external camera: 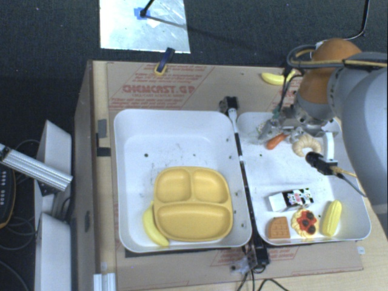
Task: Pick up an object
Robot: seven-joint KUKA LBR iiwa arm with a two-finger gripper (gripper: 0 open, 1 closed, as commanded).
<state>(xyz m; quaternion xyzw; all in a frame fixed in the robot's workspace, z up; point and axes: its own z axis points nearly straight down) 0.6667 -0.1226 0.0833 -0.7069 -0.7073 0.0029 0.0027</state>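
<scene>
Orange plastic, the toy carrot (276,141) is lying at the top of the right bin (357,223), just beside a pale croissant (306,144); it is probably light, stiff and slippery, best taken across its middle. Reaching in from the right, the arm is bending steeply down, its end effector (280,126) hanging right over the carrot; I cannot tell its state.

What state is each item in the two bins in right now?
Yellow divided tray: flat, upright, left bin.
Banana: lying against the tray's lower-left edge.
Carrot: lying right beside the claw.
Croissant: resting under the arm.
Corn cob: lying, right bin's lower corner.
</scene>
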